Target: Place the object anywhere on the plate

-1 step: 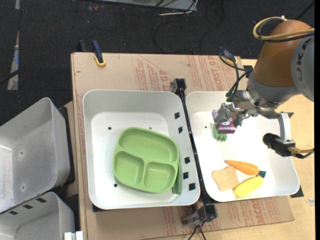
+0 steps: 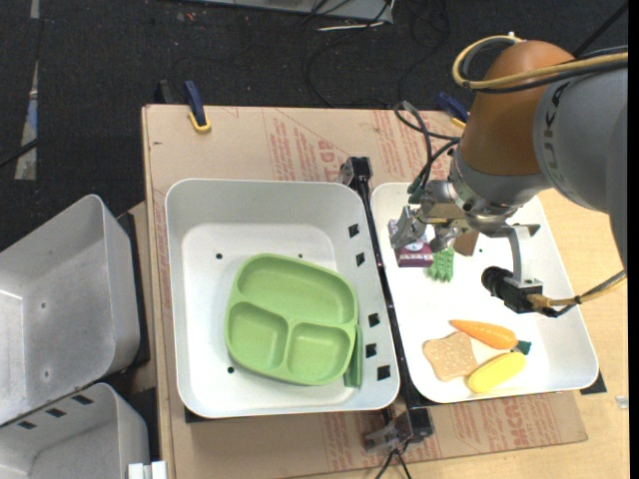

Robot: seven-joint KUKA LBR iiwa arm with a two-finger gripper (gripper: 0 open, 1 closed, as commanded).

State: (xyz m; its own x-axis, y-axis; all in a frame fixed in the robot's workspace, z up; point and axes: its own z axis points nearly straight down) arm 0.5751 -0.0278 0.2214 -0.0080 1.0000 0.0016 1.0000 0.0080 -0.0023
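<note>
Red print is seen on the cardboard sheet (image 2: 300, 143) under the bins. It is too blurred to be read.

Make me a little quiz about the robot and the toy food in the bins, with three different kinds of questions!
1. True or false: the carrot lies on the green plate.
2. Which bin is the gripper over? A) the left bin B) the right bin C) neither one
3. Fill in the blank: the plate has ___ compartments.

Key
1. False. The carrot lies in the right bin, beside the slice of bread and the yellow fruit.
2. B. It hangs over the right bin's far-left part, by a purple thing and a green leafy thing.
3. Three.
</note>
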